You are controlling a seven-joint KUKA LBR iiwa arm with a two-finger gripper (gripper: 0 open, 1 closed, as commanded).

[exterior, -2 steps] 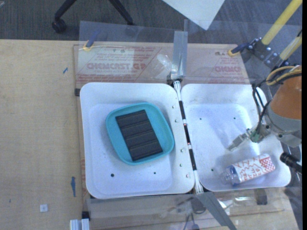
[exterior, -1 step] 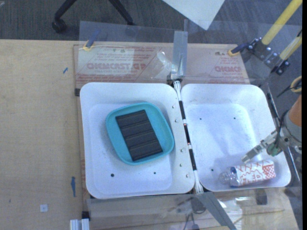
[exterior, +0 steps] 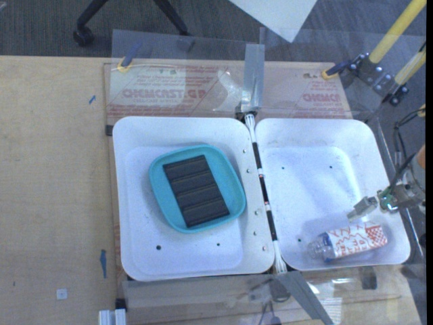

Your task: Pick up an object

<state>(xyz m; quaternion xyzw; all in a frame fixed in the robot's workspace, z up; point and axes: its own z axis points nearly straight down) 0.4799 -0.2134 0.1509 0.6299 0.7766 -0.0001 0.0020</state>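
A teal plate [exterior: 162, 181] lies in the left bin [exterior: 135, 249] with a dark grey ridged slab [exterior: 196, 191] resting on it. In the right bin [exterior: 304, 175], near the front right corner, a small red-and-white patterned tube [exterior: 353, 241] lies on its side, its clear cap pointing left. My gripper [exterior: 369, 205] reaches in from the right edge and hangs over the right bin's right side, just above and to the right of the tube. It has nothing visibly in it.
A metal divider [exterior: 253, 80] stands behind the seam between the bins. Clear plastic sheets with red lettering [exterior: 162, 93] lie along the back. The wooden bench [exterior: 47, 181] extends to the left. Yellow-handled tools [exterior: 399, 19] sit at the far right.
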